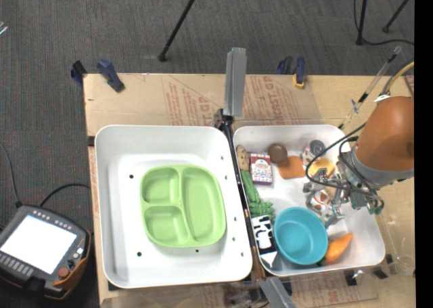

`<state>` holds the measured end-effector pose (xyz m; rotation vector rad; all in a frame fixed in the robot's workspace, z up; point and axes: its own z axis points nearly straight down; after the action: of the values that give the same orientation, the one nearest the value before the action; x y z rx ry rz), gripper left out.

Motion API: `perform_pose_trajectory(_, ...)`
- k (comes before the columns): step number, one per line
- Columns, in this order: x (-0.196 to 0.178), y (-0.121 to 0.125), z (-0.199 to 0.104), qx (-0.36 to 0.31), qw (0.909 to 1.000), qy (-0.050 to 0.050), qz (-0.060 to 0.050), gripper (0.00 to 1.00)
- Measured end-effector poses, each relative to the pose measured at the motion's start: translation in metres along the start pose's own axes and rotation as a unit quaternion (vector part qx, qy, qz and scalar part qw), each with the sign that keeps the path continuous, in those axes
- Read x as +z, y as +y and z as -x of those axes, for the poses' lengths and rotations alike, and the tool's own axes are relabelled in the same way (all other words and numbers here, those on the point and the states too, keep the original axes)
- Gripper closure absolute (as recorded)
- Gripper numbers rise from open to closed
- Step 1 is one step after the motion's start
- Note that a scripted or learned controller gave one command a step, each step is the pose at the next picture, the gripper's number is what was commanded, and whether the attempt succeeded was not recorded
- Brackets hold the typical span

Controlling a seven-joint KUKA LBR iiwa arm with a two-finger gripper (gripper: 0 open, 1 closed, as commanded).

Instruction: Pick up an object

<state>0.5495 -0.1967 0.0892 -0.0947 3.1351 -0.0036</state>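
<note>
My gripper [331, 206] hangs low in the right bin [374, 229], below the orange wrist band [387, 137], just right of the teal bowl [300, 235]. Its metal fingers sit over a small orange and white item [319, 198] by the bowl's upper right rim. An orange carrot-like piece [338, 246] lies at the bowl's lower right. Further back lie a brown ball [277, 153], an orange flat piece [292, 167], a small red and white box [261, 168] and a round grey item [316, 147].
The left bin [115, 164] holds a green divided plate [183, 205]. Green pods [254, 197] and a black and white card [264, 232] lie along the right bin's left wall. A grey post [235, 83] stands between the bins at the back.
</note>
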Motion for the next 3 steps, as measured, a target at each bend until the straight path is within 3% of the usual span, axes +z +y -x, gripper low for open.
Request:
perform_pose_trajectory(1, -0.004, -0.003, -0.031, 0.086, 0.9962, -0.008, -0.007, 0.00)
perform_pose_trajectory(2, -0.010, -0.010, -0.058, 0.118, 0.9927, -0.022, -0.002, 0.00)
perform_pose_trajectory(3, 0.001, -0.015, 0.019, 0.069, 0.9976, 0.001, 0.002, 0.00)
